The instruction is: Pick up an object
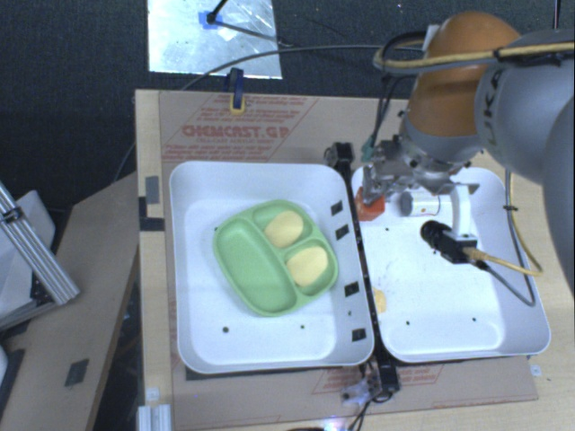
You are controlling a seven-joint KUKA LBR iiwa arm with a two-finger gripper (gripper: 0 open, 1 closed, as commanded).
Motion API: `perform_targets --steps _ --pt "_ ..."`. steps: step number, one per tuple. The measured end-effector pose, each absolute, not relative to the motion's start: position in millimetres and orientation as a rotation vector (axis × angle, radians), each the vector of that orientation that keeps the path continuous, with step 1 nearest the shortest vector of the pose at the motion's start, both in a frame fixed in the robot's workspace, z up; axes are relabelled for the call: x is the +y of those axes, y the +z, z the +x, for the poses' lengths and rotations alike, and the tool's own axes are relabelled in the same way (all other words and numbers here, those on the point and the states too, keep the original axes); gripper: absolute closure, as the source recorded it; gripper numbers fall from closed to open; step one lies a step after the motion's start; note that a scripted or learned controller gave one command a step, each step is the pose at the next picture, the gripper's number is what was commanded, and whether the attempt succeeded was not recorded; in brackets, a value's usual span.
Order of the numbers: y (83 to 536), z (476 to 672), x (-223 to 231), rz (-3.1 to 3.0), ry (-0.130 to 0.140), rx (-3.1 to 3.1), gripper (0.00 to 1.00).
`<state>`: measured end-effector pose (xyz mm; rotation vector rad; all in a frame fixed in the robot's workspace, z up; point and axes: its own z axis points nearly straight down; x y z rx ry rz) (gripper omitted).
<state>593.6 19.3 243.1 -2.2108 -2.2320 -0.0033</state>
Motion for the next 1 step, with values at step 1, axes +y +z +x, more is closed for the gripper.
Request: perform_targets --steps 1 --pt "224.5 590.7 70.0 -2.21 -0.001 -2.231 1.0"
